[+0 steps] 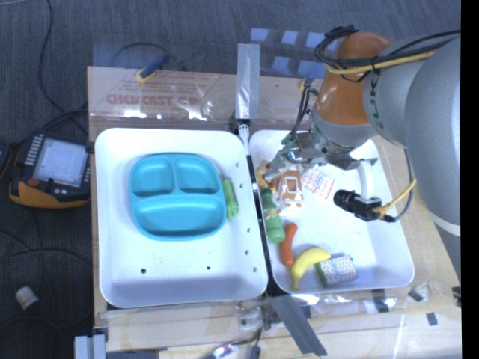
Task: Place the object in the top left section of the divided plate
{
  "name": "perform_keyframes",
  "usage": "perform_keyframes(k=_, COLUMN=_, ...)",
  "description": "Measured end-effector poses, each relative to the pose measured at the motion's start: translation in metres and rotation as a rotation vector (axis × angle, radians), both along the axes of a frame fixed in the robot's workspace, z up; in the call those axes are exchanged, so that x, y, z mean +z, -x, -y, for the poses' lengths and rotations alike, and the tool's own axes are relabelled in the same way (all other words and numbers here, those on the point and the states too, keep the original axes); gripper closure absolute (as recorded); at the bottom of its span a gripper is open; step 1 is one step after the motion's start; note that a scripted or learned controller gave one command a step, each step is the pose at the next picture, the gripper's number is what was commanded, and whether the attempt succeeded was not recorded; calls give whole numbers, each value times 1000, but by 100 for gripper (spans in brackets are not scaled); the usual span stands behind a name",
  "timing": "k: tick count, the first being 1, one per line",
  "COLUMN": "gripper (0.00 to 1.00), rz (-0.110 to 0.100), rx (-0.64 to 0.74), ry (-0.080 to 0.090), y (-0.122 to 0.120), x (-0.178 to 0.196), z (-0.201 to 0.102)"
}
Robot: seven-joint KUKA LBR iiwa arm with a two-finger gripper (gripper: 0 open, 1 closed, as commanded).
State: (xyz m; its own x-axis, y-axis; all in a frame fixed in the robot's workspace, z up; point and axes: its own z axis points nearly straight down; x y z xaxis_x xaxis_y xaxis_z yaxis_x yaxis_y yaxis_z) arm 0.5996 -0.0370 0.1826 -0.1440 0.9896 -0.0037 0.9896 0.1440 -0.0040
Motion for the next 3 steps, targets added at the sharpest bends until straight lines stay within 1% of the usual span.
perform_keyframes(k=2, gripper=100, rz=-6, rx=1, ry=1, y=1, x=16, z=0)
perform_keyframes(k=3, gripper=100, rz=2, rx=-69, ry=0, y=21, x=187, z=-29)
